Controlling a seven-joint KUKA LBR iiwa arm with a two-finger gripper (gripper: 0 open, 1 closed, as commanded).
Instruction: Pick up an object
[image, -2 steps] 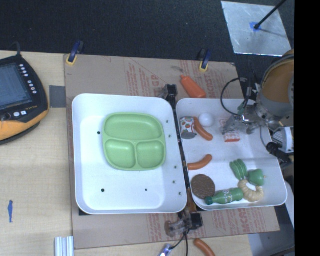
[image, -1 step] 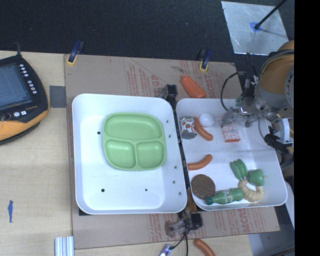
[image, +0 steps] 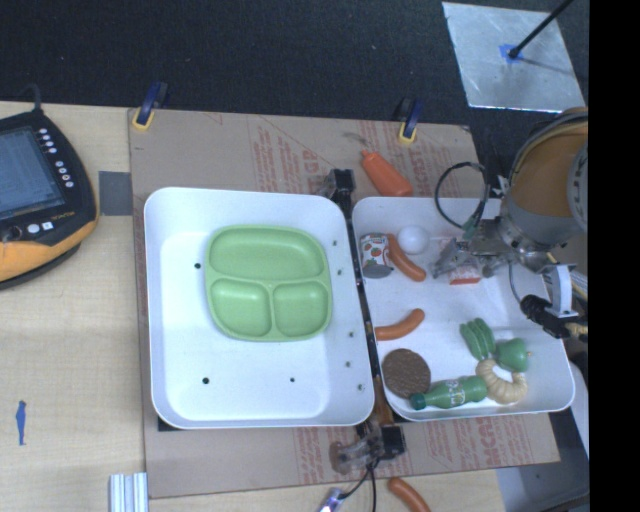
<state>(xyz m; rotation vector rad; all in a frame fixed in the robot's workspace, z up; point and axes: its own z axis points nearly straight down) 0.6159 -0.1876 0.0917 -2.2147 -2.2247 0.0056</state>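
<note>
My gripper (image: 458, 262) is low over the back of the right bin (image: 560, 400), reaching in from the right. A small red item (image: 466, 281) lies just under it on the bin floor. To its left sit a white ball (image: 413, 240), a reddish sausage (image: 405, 262) and a small patterned can (image: 374, 254). Nearer the front lie an orange sausage (image: 398, 323), a brown patty (image: 406, 371), a green bottle (image: 452, 392), a green vegetable (image: 490, 343) and a beige ring (image: 503, 385). I see nothing held.
The left bin (image: 180, 400) holds a green divided plate (image: 268, 282). A carrot (image: 385, 175) lies on the cardboard behind the bins and another sausage (image: 410, 493) in front. A teach pendant (image: 35, 195) rests at far left. Black cables (image: 455, 190) loop near the wrist.
</note>
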